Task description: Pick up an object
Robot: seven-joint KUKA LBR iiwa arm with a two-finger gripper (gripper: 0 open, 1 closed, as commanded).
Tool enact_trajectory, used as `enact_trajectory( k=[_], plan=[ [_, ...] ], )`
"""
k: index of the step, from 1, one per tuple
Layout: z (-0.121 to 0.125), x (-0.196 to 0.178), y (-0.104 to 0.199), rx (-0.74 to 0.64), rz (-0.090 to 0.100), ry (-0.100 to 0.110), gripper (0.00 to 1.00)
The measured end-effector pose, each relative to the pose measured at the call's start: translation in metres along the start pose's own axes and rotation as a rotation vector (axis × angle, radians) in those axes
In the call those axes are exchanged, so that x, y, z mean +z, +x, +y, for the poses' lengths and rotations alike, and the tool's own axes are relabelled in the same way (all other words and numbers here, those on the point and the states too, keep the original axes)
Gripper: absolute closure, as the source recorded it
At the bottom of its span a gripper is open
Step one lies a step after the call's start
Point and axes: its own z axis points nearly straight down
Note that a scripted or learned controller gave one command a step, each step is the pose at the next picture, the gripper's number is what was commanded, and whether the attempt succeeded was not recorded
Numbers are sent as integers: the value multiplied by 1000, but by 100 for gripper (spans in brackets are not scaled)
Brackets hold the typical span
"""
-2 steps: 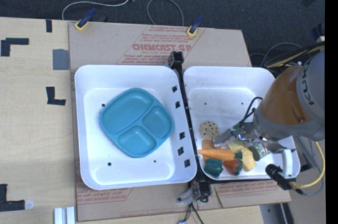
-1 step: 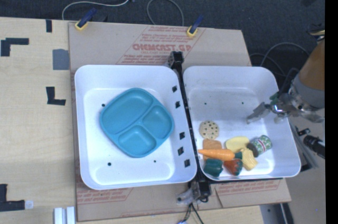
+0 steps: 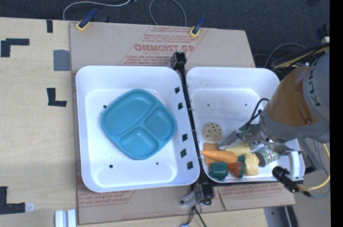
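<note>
One fixed camera looks down at a slant on the left bin [image 3: 88, 129] and right bin [image 3: 230, 78].

Red print on the cardboard

The cardboard sheet [image 3: 161, 46] under both bins carries large red lettering, seen upside down from here; it seems to read "CHEMCAST GP", with smaller lines too blurred to read.
</note>
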Motion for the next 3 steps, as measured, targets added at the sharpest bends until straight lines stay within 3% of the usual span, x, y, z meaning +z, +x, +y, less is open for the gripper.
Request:
enact_trajectory(
  k=[1, 2, 3],
  plan=[
    [1, -12, -2, 0, 2, 1, 100],
    [158, -66, 26, -10, 1, -9, 100],
    [135, -101, 100, -7, 6, 6, 100]
  ],
)
